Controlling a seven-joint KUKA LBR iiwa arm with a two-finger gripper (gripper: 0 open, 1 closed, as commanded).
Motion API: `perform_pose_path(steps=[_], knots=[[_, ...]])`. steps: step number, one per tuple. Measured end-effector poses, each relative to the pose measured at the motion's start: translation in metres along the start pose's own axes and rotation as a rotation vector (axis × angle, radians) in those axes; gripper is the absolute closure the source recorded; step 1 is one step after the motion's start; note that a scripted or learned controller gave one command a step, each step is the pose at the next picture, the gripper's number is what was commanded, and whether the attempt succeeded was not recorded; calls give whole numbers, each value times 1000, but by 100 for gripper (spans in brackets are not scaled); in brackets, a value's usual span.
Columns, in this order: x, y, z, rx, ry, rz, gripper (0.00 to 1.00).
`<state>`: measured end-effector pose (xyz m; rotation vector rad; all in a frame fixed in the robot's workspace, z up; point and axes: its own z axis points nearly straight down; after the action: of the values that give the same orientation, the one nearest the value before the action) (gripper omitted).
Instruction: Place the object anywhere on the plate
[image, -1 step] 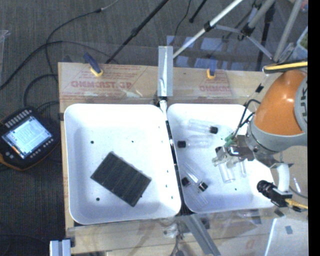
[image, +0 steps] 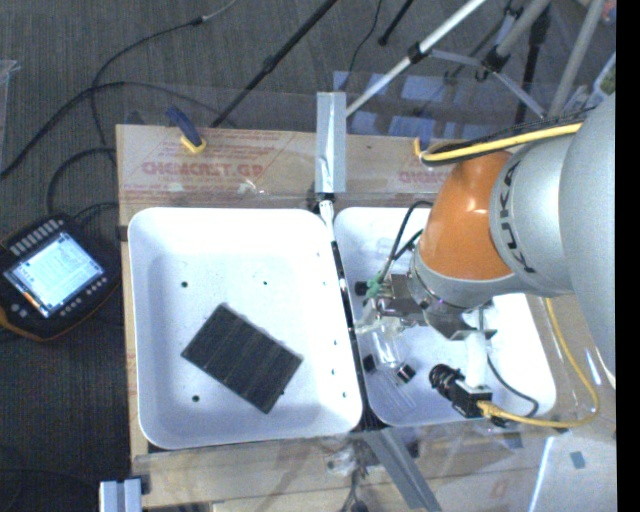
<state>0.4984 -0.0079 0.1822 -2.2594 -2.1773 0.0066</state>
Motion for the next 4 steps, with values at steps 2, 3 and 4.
perform_pose_path(steps=[2,3,4], knots=[[152,-14,-46,-2,-1,-344,100],[229,-8,-48,-1,-3,-218,100],[143,-20,-103,-4,-3,-740,100]])
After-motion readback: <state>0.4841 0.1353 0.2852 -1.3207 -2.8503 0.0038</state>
